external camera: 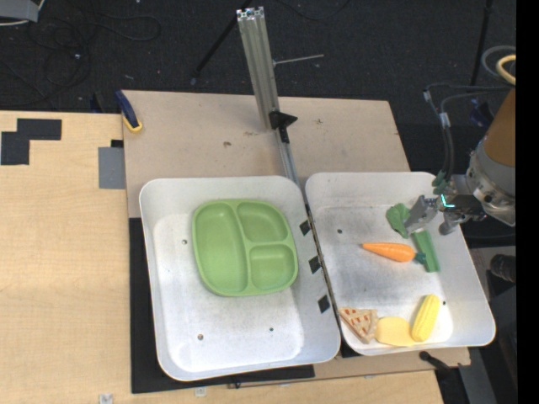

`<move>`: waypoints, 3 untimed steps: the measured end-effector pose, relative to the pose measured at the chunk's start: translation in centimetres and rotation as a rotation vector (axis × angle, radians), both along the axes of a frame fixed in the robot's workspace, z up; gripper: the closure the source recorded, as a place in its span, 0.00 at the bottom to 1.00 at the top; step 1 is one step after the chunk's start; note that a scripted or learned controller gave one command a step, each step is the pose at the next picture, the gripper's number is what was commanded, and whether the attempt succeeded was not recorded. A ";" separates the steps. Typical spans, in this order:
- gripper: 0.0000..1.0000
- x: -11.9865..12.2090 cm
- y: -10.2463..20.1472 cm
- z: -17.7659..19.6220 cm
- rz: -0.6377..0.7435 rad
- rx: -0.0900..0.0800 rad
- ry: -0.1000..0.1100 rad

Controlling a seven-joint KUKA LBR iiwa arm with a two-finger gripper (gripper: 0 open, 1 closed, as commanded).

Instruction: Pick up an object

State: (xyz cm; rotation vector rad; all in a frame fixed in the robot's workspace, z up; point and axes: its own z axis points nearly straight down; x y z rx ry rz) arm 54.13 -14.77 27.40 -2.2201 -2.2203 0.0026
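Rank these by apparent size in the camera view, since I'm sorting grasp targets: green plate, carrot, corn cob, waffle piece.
1. Green plate, by far the largest.
2. Carrot and corn cob look alike; I won't rank them.
3. Waffle piece, smallest.

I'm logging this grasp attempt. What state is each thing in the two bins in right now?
Green plate: flat, upright, in left bin.
Carrot: lying loose in right bin.
Green vegetable: lying under the gripper.
Corn: lying by the near rim.
Yellow piece: beside the corn.
Waffle: lying in the near corner.
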 end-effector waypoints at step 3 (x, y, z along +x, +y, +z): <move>0.00 0.4 1.9 -11.2 -0.001 0.002 0.007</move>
